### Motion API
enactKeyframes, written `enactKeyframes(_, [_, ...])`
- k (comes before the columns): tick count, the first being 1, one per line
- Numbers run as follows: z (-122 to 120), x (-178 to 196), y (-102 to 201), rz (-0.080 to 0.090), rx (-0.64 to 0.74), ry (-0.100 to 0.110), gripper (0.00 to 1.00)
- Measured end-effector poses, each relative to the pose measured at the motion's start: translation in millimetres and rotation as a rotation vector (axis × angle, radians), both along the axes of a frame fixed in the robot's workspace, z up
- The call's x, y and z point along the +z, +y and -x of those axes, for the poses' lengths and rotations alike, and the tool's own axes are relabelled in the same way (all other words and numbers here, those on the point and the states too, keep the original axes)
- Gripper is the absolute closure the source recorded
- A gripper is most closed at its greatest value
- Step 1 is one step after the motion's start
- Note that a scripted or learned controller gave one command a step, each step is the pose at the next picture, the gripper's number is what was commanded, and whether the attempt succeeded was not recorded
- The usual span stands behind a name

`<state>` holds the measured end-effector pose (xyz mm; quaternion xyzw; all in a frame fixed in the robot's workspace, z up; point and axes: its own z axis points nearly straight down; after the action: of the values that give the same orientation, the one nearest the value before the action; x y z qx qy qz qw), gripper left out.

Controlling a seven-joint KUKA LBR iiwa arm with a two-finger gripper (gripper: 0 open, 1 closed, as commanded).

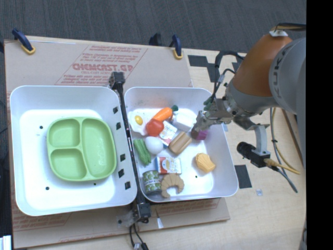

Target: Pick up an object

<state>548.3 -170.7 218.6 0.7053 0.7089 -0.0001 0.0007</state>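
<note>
The gripper (200,130) is hanging low inside the right bin (225,177), near its right wall, and a small purple object (202,135) is lying just at its tip; whether the claw is spread or closed, I cannot tell. Toy food is crowding the left part of this bin: a carrot (163,113), an egg (154,145), a croissant (172,183). The lower right corner is staying open. A green divided plate (81,148) is sitting in the left bin (21,191), with bare white floor all around it.
</note>
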Motion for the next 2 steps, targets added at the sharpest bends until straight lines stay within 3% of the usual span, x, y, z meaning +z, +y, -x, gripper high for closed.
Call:
enactKeyframes(1, [0.2,-0.5,0.3,0.0,0.0,0.001,0.0])
enactKeyframes(2, [-77.4,-127.5,-30.5,-0.001,0.002,0.003,0.0])
